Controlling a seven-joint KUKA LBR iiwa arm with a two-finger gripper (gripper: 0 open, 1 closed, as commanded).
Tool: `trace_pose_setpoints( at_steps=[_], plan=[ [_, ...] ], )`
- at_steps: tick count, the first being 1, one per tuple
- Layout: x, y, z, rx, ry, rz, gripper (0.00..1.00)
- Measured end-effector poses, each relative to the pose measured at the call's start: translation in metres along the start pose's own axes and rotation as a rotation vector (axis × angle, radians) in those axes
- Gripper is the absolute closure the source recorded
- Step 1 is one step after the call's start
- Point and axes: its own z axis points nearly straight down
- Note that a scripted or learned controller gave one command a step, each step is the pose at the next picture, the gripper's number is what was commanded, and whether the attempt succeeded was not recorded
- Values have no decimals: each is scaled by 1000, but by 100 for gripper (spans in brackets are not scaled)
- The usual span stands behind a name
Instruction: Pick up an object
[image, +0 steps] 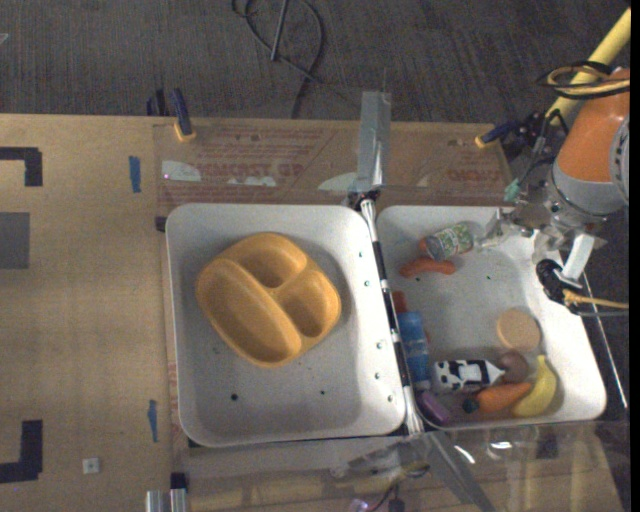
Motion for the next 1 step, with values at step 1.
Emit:
trace_pose_setpoints(
  at_steps=[1],
  plan=[
    [72,-2,45,20,1,-208,0]
  ],
)
